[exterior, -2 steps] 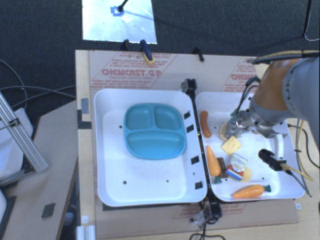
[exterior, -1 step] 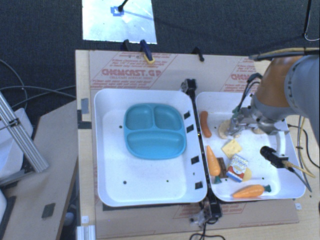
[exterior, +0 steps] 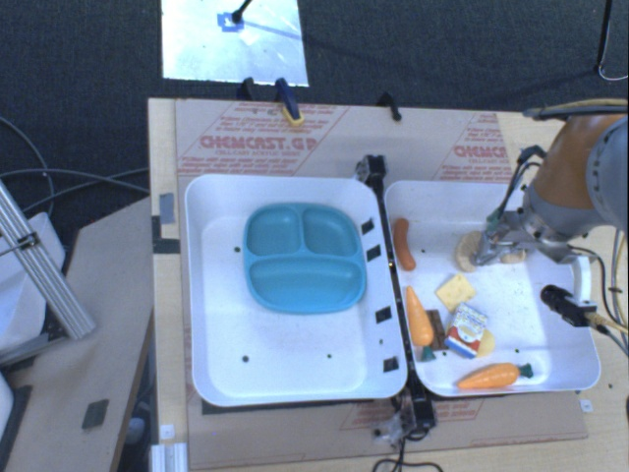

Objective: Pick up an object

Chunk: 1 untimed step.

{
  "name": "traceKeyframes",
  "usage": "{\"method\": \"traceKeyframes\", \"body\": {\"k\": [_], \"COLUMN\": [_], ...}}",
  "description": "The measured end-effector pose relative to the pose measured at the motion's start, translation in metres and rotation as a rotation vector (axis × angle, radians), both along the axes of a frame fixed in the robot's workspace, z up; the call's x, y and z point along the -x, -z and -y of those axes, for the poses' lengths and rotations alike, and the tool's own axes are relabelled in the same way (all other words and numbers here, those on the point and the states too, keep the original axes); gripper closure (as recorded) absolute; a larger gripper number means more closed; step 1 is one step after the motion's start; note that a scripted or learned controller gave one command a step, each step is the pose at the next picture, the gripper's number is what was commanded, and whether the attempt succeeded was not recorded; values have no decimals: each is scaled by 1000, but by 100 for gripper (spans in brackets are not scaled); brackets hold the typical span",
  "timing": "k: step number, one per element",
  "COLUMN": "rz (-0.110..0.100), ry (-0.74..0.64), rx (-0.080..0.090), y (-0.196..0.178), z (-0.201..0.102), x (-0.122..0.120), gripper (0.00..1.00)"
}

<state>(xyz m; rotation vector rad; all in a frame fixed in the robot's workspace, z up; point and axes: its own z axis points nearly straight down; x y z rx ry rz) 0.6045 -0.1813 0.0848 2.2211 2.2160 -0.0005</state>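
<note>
Jaws [exterior: 488,253] low over tan disc [exterior: 473,253]

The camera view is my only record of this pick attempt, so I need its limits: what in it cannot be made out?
- Tool: whether it is open or shut is unclear; the grey wrist hides it from above.
- Round tan disc-shaped object: partly hidden by the tool, so its identity and any contact are unclear.
- Small colourful packet in the right white bin: its print is too small to read.
- Grey arm: cut off by the right edge.

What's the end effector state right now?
End effector: down in the right bin at a tan round item; open or closed cannot be told.
</note>
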Motion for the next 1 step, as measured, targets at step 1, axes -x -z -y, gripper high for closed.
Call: {"method": "traceKeyframes", "body": {"k": [1], "rz": [-1], "ry": [-1], "rx": [-3], "y": [0], "z": [27], "x": [20], "gripper": [100]}}
